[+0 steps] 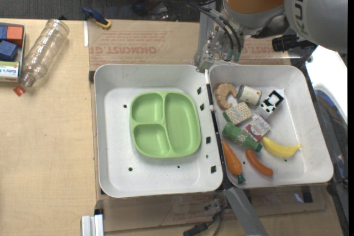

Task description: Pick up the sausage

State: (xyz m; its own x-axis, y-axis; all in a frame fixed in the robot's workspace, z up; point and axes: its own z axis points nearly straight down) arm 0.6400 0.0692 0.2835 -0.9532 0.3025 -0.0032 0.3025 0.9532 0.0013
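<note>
The sausage, a short orange-red piece, lies near the front of the right bin, between the carrot and the banana. My gripper hangs over the back edge where the two bins meet, well behind the sausage and to its left. Its fingers stand apart, open, with nothing between them.
The right bin also holds a croissant, a small cylinder, a black-and-white cow toy, a cracker, a pink packet and a green bottle. A green divided plate sits in the left bin. A plastic bottle lies on the bench at left.
</note>
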